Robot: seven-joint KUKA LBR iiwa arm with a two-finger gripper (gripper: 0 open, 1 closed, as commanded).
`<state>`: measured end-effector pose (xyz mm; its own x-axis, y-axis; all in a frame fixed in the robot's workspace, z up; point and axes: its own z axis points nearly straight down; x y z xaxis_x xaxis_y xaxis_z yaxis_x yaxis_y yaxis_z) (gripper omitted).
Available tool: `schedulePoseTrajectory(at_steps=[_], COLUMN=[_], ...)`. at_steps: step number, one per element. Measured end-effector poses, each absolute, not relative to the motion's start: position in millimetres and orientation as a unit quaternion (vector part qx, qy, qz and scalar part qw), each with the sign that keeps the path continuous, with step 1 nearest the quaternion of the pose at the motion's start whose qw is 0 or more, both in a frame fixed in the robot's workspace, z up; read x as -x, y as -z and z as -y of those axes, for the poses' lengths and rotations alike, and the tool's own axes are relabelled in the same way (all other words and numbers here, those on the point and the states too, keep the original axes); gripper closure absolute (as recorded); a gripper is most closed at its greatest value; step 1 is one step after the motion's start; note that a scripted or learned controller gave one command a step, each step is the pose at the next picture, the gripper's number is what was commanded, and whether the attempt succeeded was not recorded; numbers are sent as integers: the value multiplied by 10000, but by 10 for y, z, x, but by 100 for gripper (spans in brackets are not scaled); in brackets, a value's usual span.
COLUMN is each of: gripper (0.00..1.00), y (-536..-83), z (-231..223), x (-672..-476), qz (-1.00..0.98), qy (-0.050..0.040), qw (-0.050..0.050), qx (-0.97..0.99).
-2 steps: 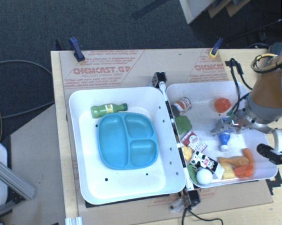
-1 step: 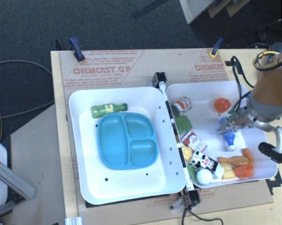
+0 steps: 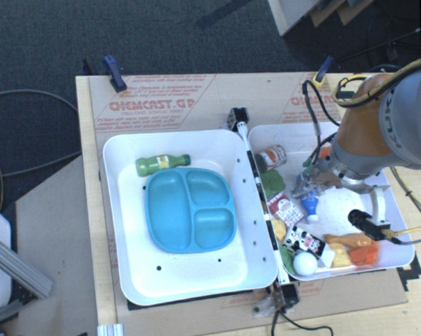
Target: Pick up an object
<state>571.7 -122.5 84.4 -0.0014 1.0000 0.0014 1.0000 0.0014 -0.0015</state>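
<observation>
Reach step, I'd say: pincer (image 3: 310,189) low in right bin (image 3: 402,258) over blue-capped bottle (image 3: 310,207) amid clutter, grip state can't tell; next needs clean closure & straight lift.

Bench (image 3: 186,95) bearing two white bins (image 3: 121,202).

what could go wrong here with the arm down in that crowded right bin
1. The gripper is low among tightly packed items; beside the blue-capped bottle and red-and-white packet, it may pinch two things or just shove them.
2. The small can and green item lie near the bin's left wall, which could block a finger.
3. Loose cables hang by the wrist and might snag.
</observation>
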Motion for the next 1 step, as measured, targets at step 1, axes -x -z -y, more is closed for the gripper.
schedulePoseTrajectory(at_steps=[1], gripper=[100], y=[-1852], z=[279], x=[-5810], qz=[7078], qy=[10], qw=[-1], qx=[7065])
